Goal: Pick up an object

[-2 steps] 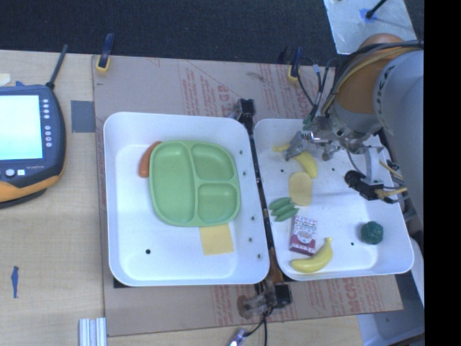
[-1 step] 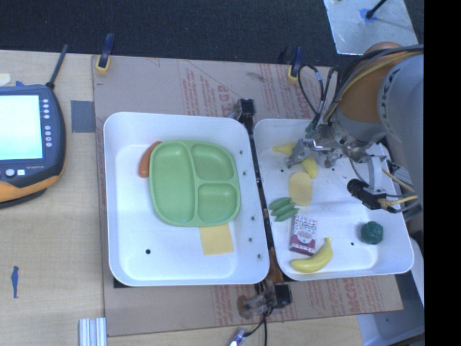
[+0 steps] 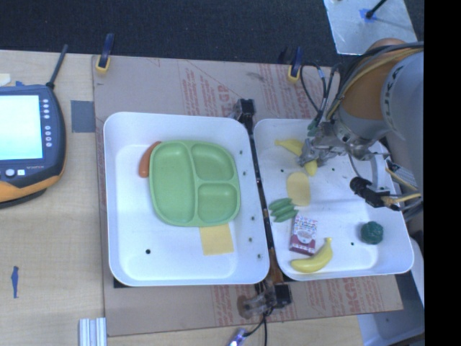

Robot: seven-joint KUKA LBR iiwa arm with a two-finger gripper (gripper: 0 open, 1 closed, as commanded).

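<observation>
My gripper (image 3: 311, 158) hangs low over the back of the right bin (image 3: 346, 265), reaching in from the right. Directly under it lies a small yellow piece (image 3: 310, 169), partly covered by the gripper. A curved yellow item (image 3: 289, 146) lies just to its left. In front of the gripper are a pale yellow lump (image 3: 298, 189), a green pod (image 3: 282, 209), a red and white packet (image 3: 305, 234) and a banana (image 3: 314, 258). A dark green ball (image 3: 372, 232) sits at the bin's right side.
The left bin (image 3: 122, 251) bears a green divided plate (image 3: 194, 182), an orange-red sausage (image 3: 145, 161) half under its left rim, and a yellow slice (image 3: 217, 239) in front. A tablet pendant (image 3: 25, 139) lies far left. Cables (image 3: 374, 189) trail by the gripper.
</observation>
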